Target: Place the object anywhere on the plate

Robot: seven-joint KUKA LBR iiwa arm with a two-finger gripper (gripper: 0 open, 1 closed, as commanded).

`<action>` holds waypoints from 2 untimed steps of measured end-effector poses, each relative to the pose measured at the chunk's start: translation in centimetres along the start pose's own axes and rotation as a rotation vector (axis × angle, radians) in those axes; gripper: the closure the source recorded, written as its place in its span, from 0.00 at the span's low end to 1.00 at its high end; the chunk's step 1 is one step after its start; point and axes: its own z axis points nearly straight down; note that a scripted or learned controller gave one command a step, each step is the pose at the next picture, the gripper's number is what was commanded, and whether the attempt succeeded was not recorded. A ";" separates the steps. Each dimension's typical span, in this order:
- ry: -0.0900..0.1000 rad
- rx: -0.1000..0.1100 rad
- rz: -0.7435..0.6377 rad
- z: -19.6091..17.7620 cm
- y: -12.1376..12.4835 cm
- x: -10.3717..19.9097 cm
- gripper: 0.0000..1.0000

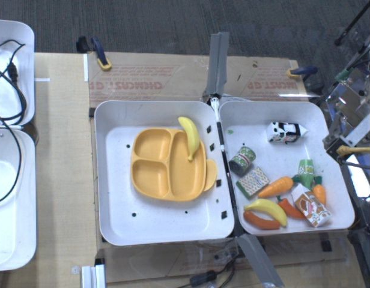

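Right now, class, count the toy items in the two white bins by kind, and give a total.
Bananas: 2
Carrots: 2
Cow: 1
Can: 1
Boxes or cartons: 2
Green bottle: 1
Red-orange pieces: 2
Yellow plate: 1
Total: 12

Red mirrored print on the cardboard sheet [143, 77] is not readable.
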 end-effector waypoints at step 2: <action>0.000 0.000 0.267 -1.9 10.2 -7.7 1.00</action>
